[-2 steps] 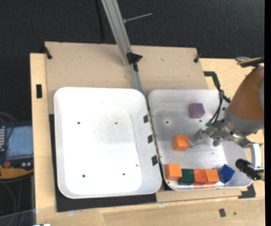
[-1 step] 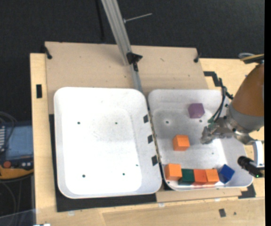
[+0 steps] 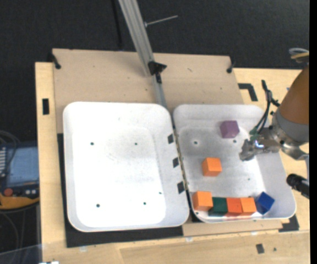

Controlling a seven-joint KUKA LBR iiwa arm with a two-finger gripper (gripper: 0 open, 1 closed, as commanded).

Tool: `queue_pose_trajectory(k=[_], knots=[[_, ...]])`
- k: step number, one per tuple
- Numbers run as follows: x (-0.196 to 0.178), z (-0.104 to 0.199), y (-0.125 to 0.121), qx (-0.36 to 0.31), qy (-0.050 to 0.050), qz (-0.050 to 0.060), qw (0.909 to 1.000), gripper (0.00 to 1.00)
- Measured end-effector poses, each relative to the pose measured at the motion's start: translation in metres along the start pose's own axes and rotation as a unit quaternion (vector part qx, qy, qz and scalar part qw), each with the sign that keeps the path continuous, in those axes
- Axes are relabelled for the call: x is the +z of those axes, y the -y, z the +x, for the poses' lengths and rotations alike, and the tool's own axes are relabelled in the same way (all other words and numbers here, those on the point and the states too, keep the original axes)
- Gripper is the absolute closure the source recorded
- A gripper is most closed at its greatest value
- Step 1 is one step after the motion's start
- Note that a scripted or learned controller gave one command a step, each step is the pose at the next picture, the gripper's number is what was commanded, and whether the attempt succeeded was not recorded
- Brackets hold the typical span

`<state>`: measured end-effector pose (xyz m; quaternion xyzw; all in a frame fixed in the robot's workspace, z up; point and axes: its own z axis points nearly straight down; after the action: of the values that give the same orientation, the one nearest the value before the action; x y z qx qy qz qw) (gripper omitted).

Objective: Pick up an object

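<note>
The right bin [image 3: 191,120] holds several blocks. A purple block [image 3: 229,128] lies near its back, and an orange block [image 3: 212,166] sits in the middle. Along the front wall stand an orange block [image 3: 203,199], a dark green block [image 3: 219,205], two more orange blocks [image 3: 241,205] and a blue block [image 3: 264,202]. My gripper [image 3: 249,150] hangs over the bin's right side, to the right of the lone orange block and just right of and below the purple one. I see nothing between its fingers.
The left bin [image 3: 117,164] lies beside the right one. A metal strut [image 3: 139,32] slants up from the bins' back edge. A device with cables [image 3: 16,172] sits left of the bench.
</note>
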<state>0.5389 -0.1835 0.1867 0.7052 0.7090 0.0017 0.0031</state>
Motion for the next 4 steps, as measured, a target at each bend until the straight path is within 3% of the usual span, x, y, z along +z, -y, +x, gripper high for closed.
queue_pose_trajectory(k=[1, 2, 4], knots=[[-0.044, -0.003, 0.001, 0.001, 0.0, 0.0, 1.0, 1.0], [-0.062, -0.004, 0.0, 0.0, -0.001, 0.001, 1.0, 1.0], [-0.044, 0.096, 0.002, -0.001, -0.001, 0.003, 1.0, 1.0]])
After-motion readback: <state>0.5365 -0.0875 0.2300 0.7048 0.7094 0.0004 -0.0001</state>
